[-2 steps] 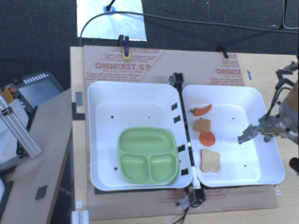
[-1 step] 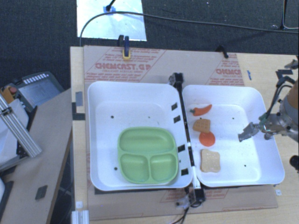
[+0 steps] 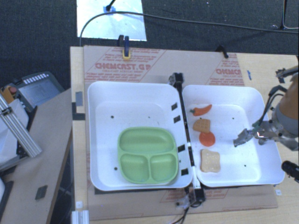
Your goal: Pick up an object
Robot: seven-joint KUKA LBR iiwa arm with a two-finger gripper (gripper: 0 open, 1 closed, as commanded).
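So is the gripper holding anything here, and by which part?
Nothing is held. The gripper hangs over the right bin, apart from the food pieces.

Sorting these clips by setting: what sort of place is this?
Probably a robotics lab test bench: two shallow white bins side by side on a board, small toy food pieces in the right bin, a green divided plastic tray in the left, cables across dark carpet.

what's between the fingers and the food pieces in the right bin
Nothing visible. The gripper hovers over bare floor of the right bin, and only that white floor lies between it and the orange disc, the cracker, the bread slice and the carrot to its left.
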